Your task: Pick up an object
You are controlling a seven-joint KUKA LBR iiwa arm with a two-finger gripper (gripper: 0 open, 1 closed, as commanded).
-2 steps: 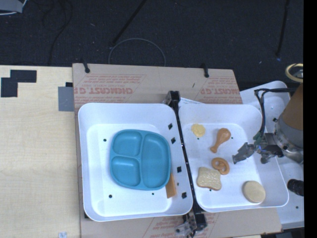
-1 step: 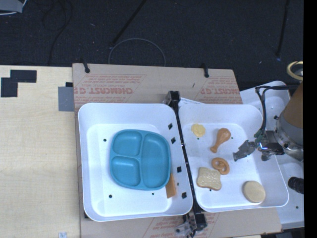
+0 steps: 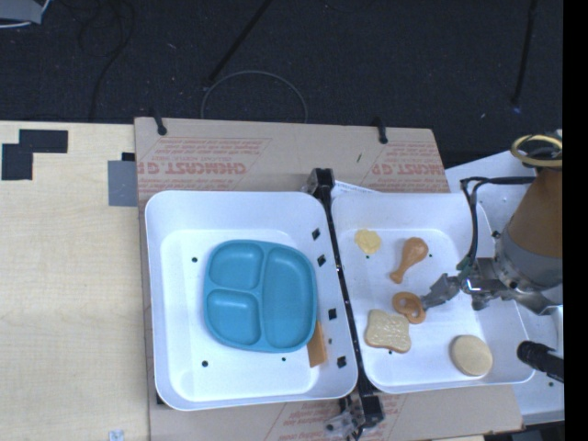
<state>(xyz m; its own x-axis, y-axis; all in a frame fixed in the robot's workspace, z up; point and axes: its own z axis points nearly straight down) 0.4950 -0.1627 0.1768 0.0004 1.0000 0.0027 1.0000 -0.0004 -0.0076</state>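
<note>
Reaching into the right white bin point(image 3: 441, 379), the hand point(image 3: 439, 292) sits touching a small brown pretzel-shaped ring point(image 3: 409, 306); grip state cannot be told. Best centred over the ring, kept clear of the tan toast slice point(image 3: 389, 331) just beside, then lowered straight.

So the only readable stuff is on the flat brown cardboard sheet point(image 3: 276, 154) under the two bins: red print, upside down from this angle, looks like "CHEMCRST, G.P." at upper left, a partial "G.P." at upper right, and more red lettering along the bottom edge that's too small to read.
</note>
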